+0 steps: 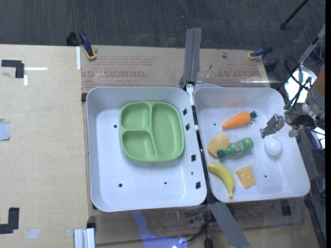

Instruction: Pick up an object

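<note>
Dark carpet lay beyond the far edge of the surface (41, 154), a pale wooden top that carried two shallow white bins side by side, with a sheet of printed cardboard (134, 68) tucked under their far ends. Blue clamps held that cardboard at its far corners.

Within the left bin (101, 154) sat a green divided plate (151, 131) with three compartments, upright and toward the far side.

Toys were scattered in the right bin (243, 99). A carrot (238, 120) lay toward the far side, tilted with its green top to the right. Nearer lay a green bottle (237, 148) on its side, its left end touching a yellow rounded fruit (217, 144), perhaps a lemon or potato. A banana (223, 176) curved along the near left corner, with a wedge of cheese (246, 177) just beside it on the right. A white ball (273, 147) rested near the right wall.

From the right the arm reached in; its hand (271, 125) hung over the bin's right side, just beyond the white ball, fingers spread apart and holding nothing.
</note>
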Robot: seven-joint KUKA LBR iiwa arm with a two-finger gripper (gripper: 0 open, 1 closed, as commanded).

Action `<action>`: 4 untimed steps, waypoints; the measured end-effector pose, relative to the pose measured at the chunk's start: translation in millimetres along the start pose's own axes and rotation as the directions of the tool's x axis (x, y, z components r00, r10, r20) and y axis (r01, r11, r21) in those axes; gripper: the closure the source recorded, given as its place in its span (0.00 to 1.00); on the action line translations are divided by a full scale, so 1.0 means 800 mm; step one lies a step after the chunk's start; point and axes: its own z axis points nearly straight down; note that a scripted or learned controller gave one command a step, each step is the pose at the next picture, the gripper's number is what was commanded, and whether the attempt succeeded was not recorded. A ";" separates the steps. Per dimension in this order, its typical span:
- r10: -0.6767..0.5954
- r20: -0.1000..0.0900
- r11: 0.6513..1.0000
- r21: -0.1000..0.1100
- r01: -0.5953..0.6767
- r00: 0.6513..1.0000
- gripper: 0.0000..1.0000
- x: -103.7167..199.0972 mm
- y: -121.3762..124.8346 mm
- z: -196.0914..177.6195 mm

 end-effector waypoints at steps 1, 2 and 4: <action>0.051 0.000 0.999 -0.004 -0.051 0.999 0.00 0.068 0.130 0.176; 0.012 0.000 1.000 -0.001 -0.012 1.000 0.00 0.044 0.050 0.178; 0.015 0.000 1.000 0.000 -0.015 1.000 0.00 0.043 0.050 0.167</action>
